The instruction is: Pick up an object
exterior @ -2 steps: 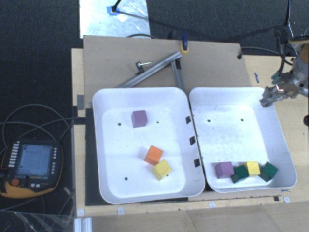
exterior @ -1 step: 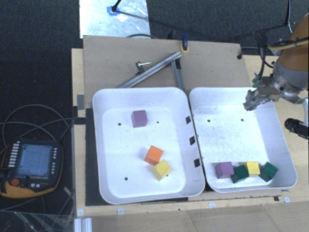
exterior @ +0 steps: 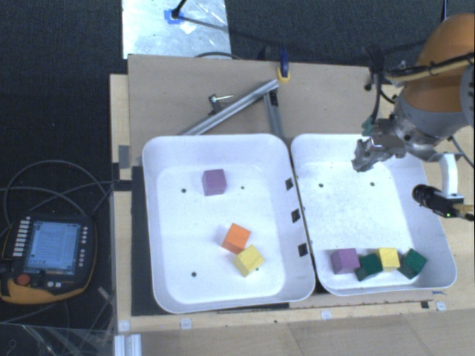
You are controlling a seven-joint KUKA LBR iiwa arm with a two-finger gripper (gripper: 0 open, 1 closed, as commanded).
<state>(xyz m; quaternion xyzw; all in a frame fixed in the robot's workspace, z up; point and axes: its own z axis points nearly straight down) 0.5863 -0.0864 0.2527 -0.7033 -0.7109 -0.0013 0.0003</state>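
**Tool high over right bin, nothing grabbed**

Left bin (exterior: 152,221) held three cubes: purple cube (exterior: 214,182) toward the far edge, orange cube (exterior: 236,236) near the middle, yellow cube (exterior: 249,259) touching it on the near side. Right bin (exterior: 445,269) had a row along its near edge: small purple cube (exterior: 344,259), dark green cube (exterior: 367,266), small yellow cube (exterior: 389,257), second green cube (exterior: 413,262), all packed close or touching. Tool (exterior: 365,156) hung over the right bin's far edge, well apart from that row; cannot tell whether it was spread or pressed together, nothing seen in it. Risk, as judged: the row was crowded against the bin wall, so a descent there could land on two cubes or clip the rim and come up without a cube.
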